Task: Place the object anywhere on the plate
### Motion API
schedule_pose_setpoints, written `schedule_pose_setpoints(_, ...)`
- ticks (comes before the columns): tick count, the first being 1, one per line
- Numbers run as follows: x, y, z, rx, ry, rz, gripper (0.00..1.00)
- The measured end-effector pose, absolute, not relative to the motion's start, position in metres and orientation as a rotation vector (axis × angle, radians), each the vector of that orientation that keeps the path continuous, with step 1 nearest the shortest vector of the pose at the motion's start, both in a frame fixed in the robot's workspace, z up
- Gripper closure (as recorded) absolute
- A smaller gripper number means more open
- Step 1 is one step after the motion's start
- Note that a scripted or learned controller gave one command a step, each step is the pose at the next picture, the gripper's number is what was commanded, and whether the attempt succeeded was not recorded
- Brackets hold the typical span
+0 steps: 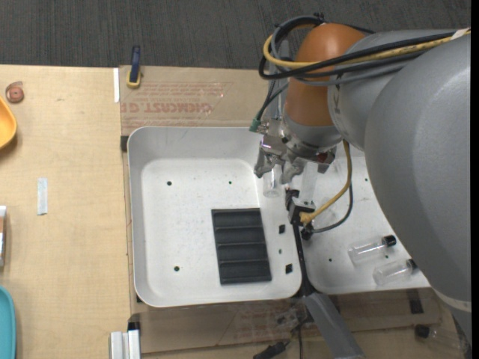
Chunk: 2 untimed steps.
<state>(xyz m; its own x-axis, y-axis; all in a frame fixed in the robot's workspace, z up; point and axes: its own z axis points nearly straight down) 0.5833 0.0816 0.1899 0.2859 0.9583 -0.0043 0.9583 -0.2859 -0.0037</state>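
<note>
the gripper hangs over the seam between the two bins with a small clear vial pinched upright between its fingers, just above and right of the dark ridged plate lying in the left bin.

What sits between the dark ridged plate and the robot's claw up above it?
Nothing: in the camera view, just bare white floor of the left bin separates the dark ridged plate from the gripper hanging over the bin's right edge.
</note>
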Motion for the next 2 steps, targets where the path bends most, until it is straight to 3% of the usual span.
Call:
schedule_pose_setpoints(1,0.584,0.108,0.245,-1.697,-2.644,0.004,1.00)
schedule_pose_setpoints(2,0.607,0.157,0.163,-1.773,-2.591,0.007,1.00)
